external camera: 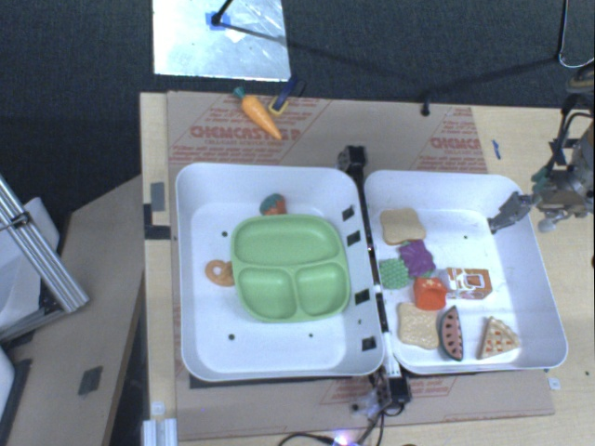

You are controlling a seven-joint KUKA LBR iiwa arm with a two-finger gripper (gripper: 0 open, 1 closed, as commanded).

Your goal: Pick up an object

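Here we see the gripper [514,210] over the right bin's [535,249] far right edge. We cannot tell how its jaws stand. Toy food [429,293] lies in that bin.

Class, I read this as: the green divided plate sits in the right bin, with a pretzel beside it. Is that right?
Not quite. The camera view shows the green divided plate in the left bin, not the right one. The pretzel does lie beside it, at its left edge.

Tan bench [112,240] on dark carpet [74,54]
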